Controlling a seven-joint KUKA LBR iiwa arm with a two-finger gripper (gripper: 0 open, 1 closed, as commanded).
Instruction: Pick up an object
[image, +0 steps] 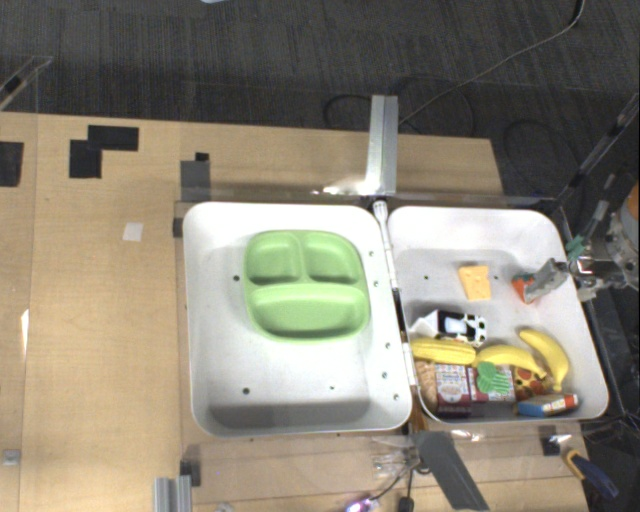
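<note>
you're looking at a robotics lab: a plywood bench (100, 330) on dark carpet (200, 60), black tape marks (100, 148) near its far left corner, metal brackets (384, 140) clamping two white bins (215, 400) at their edges, loose cables (470, 75) trailing beyond the far edge.

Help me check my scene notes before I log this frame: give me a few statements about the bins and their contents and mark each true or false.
1. The green divided plate lies in the left bin. True.
2. The bananas lie in the left bin. False: they lie in the right bin, towards its near side.
3. The gripper is above the right bin's right side, near a small orange object. True.
4. The yellow cracker-like square rests on the green plate. False: it lies on the right bin's floor, apart from the plate.
5. The two bins sit side by side. True.
</note>
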